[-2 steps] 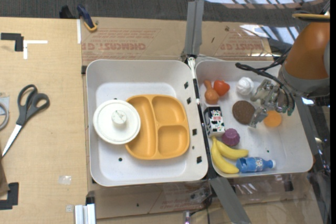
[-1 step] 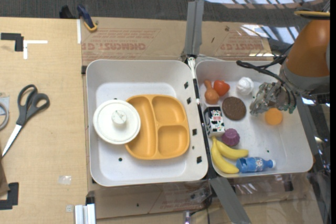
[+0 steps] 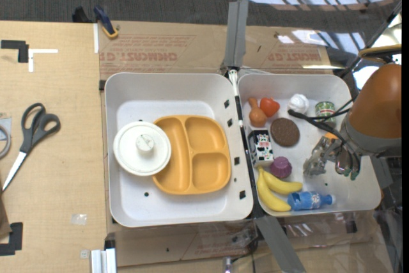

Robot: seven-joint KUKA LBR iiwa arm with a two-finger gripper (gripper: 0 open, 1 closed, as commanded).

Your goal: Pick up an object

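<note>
Two white bins sit side by side, and the work is in the one nearest the arm. Far from the gripper [image 3: 317, 162], across the divider, the left bin [image 3: 121, 201] holds only a yellow divided tray [image 3: 198, 163] with a white lid [image 3: 142, 145] resting on its edge, probably parked out of the way. Closer in, the right bin [image 3: 364, 198] is the pick pile: a dice box [image 3: 261, 147], a brown disc [image 3: 285, 132], a purple fruit [image 3: 281, 167] and bananas [image 3: 275, 188] lie just beside the tool, a blue bottle [image 3: 311, 201] just below it. The gripper hangs low over bare bin floor, nothing visibly between its tips; how far apart they stand I cannot tell.
</note>
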